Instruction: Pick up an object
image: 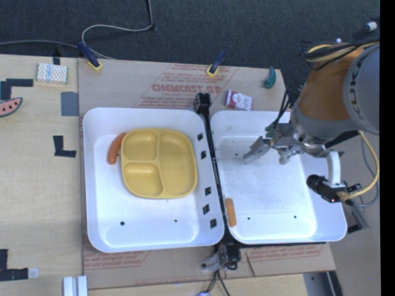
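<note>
Orange and small, a carrot [230, 212] lies at the near left edge of the right bin [321, 230], touching the wall by the divider, and looks the handiest thing to pick there. Farther in and to the right, the gripper [270, 152] hangs over the middle of that bin, its fingers spread fairly wide with nothing between them, well apart from the carrot. In the left bin [99, 227] a yellow plate [159, 163] with three compartments sits toward the far side, and a sausage [114, 148] lies just beside its left rim. Judging by this, nothing has been lifted: the pick is not yet done, and the gripper has still to reach an object, close on it and raise it.
</note>
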Available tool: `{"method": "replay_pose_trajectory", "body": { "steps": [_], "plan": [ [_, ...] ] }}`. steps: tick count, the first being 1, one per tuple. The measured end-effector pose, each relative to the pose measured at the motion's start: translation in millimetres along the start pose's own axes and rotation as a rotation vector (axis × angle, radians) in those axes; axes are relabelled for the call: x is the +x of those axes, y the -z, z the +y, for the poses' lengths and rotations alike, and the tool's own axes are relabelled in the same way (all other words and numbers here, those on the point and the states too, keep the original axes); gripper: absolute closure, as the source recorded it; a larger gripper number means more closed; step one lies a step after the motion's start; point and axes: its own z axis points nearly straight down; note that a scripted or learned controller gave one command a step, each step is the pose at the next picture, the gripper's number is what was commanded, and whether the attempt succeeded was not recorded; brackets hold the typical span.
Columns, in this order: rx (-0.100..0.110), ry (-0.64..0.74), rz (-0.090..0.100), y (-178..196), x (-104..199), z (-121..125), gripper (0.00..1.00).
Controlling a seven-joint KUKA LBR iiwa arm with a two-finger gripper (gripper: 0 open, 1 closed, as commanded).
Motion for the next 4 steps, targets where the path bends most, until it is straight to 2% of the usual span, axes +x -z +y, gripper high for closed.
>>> {"method": "replay_pose_trajectory", "body": {
  "steps": [1, 2, 3, 4],
  "plan": [
    [0.001, -0.001, -0.001, -81.9, -11.8, 56.4, 0.00],
    [-0.003, -0.002, -0.003, -112.0, -2.8, 47.0, 0.00],
    [-0.004, -0.001, -0.003, -102.3, -3.0, 47.2, 1.00],
    [-0.002, 0.000, -0.002, -93.2, -2.3, 46.9, 1.00]
  ]
}}
